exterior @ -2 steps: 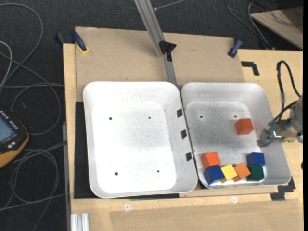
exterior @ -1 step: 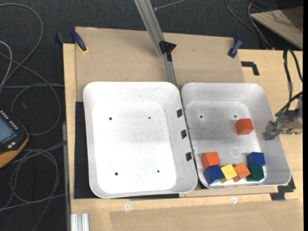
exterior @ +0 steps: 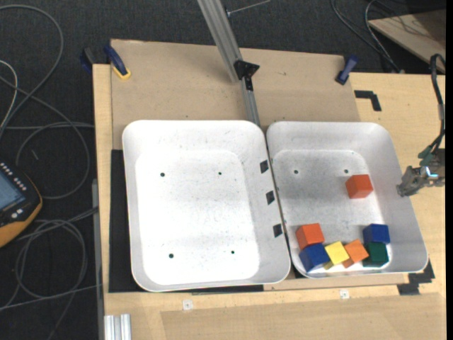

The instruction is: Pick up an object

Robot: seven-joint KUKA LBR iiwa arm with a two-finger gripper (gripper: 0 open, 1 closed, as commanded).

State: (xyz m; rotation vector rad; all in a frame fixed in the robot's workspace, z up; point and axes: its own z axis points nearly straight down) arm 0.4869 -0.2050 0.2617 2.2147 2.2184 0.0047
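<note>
Nothing picked yet. All blocks sit in the right bin [exterior: 396,190]: a cluster along its near edge, with blue block [exterior: 313,257], yellow block [exterior: 336,253], small orange block [exterior: 357,251], green block [exterior: 378,254], a second blue block [exterior: 376,233] and an orange block [exterior: 309,234] just behind. One lone orange block [exterior: 359,186] lies mid-bin, well apart from the cluster. Left bin [exterior: 141,211] holds none. Gripper [exterior: 412,180] hovers at the right bin's right rim, near the lone block; too small and cut off, so I can't tell its state. Approach, descent and grasp all remain.

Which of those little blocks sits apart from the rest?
The orange block alone in the middle of the right bin. The other blocks huddle together along that bin's near edge, touching or nearly so.
</note>
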